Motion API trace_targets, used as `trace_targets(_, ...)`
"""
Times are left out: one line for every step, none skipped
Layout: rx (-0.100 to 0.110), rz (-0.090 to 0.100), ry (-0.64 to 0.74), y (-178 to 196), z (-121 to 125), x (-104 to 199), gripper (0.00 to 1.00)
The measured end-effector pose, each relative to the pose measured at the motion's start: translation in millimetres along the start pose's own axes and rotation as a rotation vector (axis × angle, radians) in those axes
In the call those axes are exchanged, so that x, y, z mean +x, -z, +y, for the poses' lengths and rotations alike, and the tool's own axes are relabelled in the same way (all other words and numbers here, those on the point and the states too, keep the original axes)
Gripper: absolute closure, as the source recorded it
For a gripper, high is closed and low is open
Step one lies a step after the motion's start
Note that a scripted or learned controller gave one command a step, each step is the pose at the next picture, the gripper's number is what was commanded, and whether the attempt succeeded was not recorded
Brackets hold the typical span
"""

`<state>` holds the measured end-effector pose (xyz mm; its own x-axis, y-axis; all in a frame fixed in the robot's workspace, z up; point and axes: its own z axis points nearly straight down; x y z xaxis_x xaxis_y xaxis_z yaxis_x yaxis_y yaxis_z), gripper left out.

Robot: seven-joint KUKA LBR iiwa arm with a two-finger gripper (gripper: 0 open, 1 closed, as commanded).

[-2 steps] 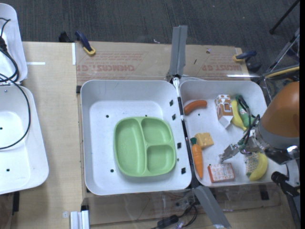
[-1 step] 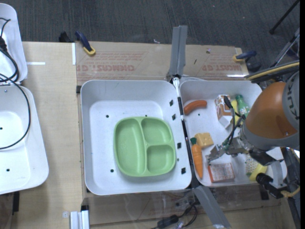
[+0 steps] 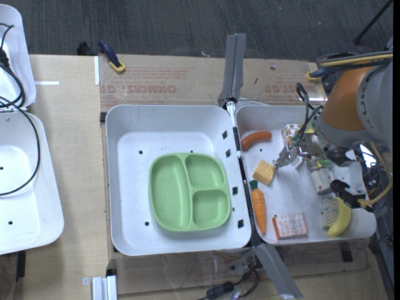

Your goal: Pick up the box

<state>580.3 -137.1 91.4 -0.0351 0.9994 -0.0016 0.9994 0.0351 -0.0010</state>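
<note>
A grey-and-orange arm reaches into the right bin (image 3: pixel 362 233), its gripper (image 3: pixel 286 158) hovering low beside a yellowish wedge (image 3: pixel 264 172), with nothing between the fingers, which look slightly parted. The box (image 3: pixel 290 225), small and reddish, lies flat near the bin's front wall, between a carrot (image 3: pixel 259 210) and a banana (image 3: pixel 339 218), well apart from the gripper. The approach appears unfinished; the next move likely calls for shifting toward the front wall and descending over the box.

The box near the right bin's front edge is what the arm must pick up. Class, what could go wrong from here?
1. The gripper sits beside the cheese wedge, well away from the box, so it might grab the wrong item.
2. The carrot lies close beside the box and could get knocked or caught during a grasp.
</note>
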Motion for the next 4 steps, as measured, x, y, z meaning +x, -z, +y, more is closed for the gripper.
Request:
trace_targets(0.001, 0.0, -0.095, -0.1, 46.2, -9.9, 0.0)
trace_targets(0.001, 0.026, -0.366, 8.0, 25.8, -40.8, 0.0)
trace_targets(0.001, 0.025, -0.366, 8.0, 25.8, -40.7, 0.0)
trace_targets(0.004, 0.002, -0.406, -0.8, -63.4, -5.2, 0.0)
